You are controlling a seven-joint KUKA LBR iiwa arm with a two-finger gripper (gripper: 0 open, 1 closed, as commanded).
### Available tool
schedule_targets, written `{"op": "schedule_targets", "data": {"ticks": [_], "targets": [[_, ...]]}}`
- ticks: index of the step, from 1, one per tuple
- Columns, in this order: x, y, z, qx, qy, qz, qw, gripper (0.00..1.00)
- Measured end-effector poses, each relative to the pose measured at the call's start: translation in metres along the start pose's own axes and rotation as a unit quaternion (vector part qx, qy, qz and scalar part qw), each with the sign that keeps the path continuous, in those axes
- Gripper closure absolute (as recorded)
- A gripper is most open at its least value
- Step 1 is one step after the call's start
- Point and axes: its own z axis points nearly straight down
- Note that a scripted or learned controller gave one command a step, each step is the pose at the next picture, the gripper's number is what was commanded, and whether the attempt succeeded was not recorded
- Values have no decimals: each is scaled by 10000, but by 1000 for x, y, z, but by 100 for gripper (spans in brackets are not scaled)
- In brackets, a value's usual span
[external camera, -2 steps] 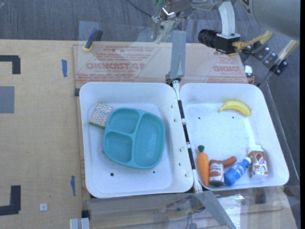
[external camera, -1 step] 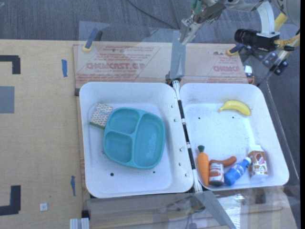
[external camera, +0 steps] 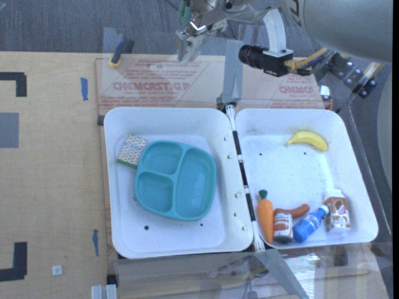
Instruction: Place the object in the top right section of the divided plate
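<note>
Our gripper (external camera: 187,48) hangs above the tabletop behind the bins; we cannot tell its state. Nothing is visibly held, so we risk a grab among the crowded carrot (external camera: 265,215) and can (external camera: 282,225) slipping before reaching the divided plate (external camera: 176,180).

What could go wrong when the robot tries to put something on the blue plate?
The carrot, can, sausage, blue bottle and carton lie crowded in the right bin's corner, so the gripper might bump neighbours or grab badly. Only the banana lies apart. The plate's top right section is small, so an object might land in the big one. A sponge touches the plate's edge and could get nudged.
</note>
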Motion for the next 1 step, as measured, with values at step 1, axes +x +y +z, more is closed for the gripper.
{"op": "schedule_targets", "data": {"ticks": [1], "targets": [[-17,-10,-21,-17,-12,-946,9955,100]]}}
